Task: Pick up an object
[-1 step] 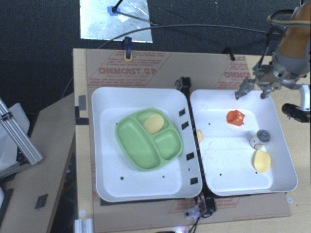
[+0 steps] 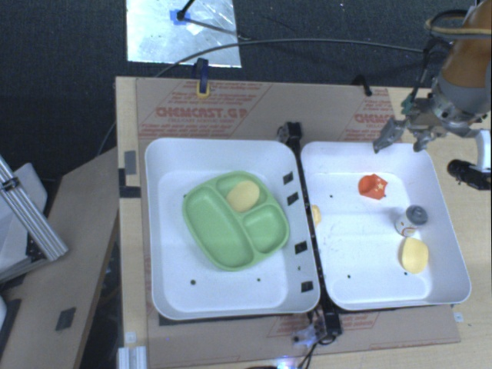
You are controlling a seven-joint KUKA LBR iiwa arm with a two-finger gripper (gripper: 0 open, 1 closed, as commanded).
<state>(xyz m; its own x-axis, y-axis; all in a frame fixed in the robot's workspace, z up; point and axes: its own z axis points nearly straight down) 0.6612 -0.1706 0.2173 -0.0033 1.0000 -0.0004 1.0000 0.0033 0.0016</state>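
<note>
Risk entry: my gripper (image 2: pixel 402 135) hovers spread and empty over the right bin's (image 2: pixel 338 283) far rim, red object (image 2: pixel 373 186) just beneath; I expect a rim strike or miss.

Dark carpeted floor (image 2: pixel 61 60) around bench. Shiny silver sheet (image 2: pixel 183 21) on floor at top, blue mark and thin dark rod upon it. Brown board (image 2: pixel 231 110) with red lettering under 2 white bins. Blue-and-yellow clamp (image 2: pixel 201 77) at board's far edge. Thin black cable (image 2: pixel 323 42) arcing across floor. Aluminium rail (image 2: pixel 27 206) on pale side surface at left.
</note>
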